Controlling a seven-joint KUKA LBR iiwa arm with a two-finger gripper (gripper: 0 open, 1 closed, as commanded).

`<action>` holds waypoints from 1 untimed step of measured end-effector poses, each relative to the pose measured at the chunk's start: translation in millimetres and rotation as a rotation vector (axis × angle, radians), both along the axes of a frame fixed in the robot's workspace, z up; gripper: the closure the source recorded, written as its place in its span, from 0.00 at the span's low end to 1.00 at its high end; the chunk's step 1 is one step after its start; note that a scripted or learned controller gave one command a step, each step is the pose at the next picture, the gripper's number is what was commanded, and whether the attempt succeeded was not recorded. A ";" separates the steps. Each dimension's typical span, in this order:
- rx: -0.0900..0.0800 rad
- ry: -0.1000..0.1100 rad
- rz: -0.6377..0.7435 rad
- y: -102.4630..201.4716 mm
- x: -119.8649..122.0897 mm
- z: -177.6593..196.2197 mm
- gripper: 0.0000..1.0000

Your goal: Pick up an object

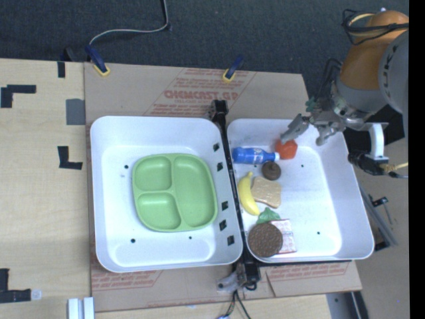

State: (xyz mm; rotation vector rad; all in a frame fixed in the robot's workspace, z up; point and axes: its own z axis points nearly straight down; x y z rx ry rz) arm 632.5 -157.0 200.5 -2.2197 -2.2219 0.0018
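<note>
The right bin (332,198) holds several small items: a blue bottle (254,155) lying on its side, a red block (287,150), a small brown ball (271,171), a banana (247,195), a slice of toast (267,191) and a round brown cookie (265,240). My gripper (309,132) hangs over the back of that bin, open, with nothing between its fingers. Its left finger (292,130) is just above the red block; whether they touch I cannot tell.
The left bin (113,151) holds a green divided plate (174,191). A pink packet (285,234) and a green scrap (269,214) lie beside the cookie. A black divider (226,178) runs between the bins. The right side of the right bin floor is bare.
</note>
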 end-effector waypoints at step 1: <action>-0.001 -0.004 0.002 -3.2 35.2 -113.1 0.00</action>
